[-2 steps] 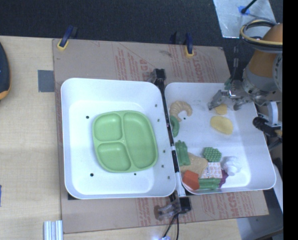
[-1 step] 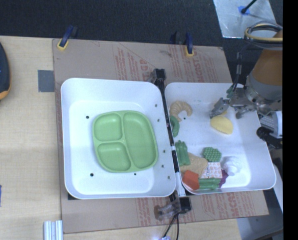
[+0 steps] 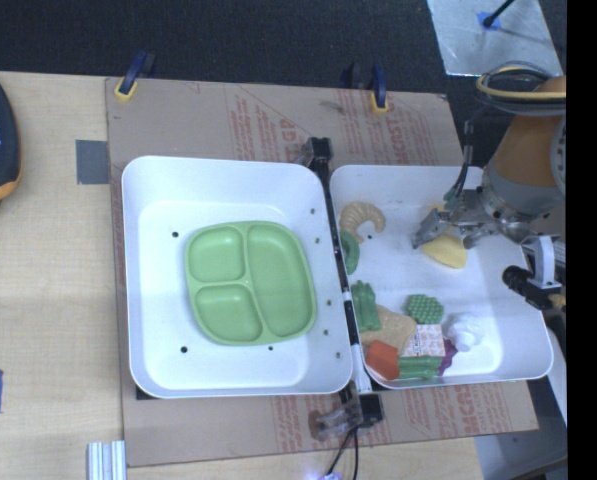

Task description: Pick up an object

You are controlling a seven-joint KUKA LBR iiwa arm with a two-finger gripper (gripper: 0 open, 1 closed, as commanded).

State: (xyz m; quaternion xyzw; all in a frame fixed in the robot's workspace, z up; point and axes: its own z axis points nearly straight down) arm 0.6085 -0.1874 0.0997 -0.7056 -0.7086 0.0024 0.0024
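My gripper (image 3: 448,230) is low in the right bin (image 3: 518,353), near its back right part. Just under it, on the side toward the bin's front, lies a pale yellow, rounded object (image 3: 446,254). The gripper touches or overlaps the object's upper edge and hides that part. The arm's grey wrist and orange band rise to the right of it.
A tan croissant shape (image 3: 363,215), a green waffle piece (image 3: 425,308), a white crumpled item (image 3: 465,333), a red piece (image 3: 381,356) and other toy food crowd the right bin's left and front. The left bin (image 3: 148,268) holds a green divided plate (image 3: 250,281).
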